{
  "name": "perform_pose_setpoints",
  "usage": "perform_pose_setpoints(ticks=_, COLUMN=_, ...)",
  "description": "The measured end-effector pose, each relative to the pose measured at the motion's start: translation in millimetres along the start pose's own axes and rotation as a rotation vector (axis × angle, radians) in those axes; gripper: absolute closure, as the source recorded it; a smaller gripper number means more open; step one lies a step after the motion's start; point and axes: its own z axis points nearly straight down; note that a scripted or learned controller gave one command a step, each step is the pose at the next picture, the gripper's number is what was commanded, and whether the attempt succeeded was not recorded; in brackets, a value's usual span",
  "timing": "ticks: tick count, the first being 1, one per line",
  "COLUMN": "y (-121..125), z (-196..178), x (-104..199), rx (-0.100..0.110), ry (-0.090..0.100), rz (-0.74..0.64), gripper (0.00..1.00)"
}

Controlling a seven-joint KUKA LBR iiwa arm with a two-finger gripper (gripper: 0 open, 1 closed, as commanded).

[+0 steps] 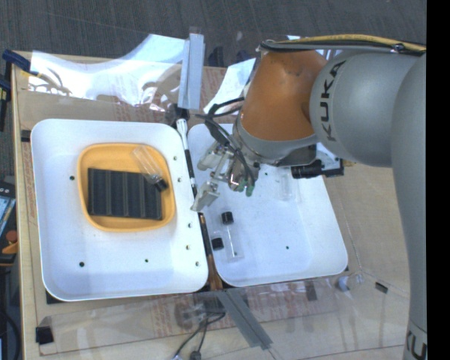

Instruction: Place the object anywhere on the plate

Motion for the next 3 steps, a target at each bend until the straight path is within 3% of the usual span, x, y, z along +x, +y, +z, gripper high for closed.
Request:
perform_pose_setpoints(ticks=1, y=-20.5, z=-1.5, x=-50.3, rx=0.000, ry=-0.003, rz=-0.372, gripper=0.00)
perform_pose_setpoints(ticks=2, y=-52.9, z=-12.0, x=-68.6, rx=0.000, ry=-0.005, rz=-0.712, gripper=0.00)
perform_pose_setpoints(ticks=3, y=2.7, z=0.3, x=-32.7, rx=-0.002, ry=0.004, rz=-0.878, gripper=0.00)
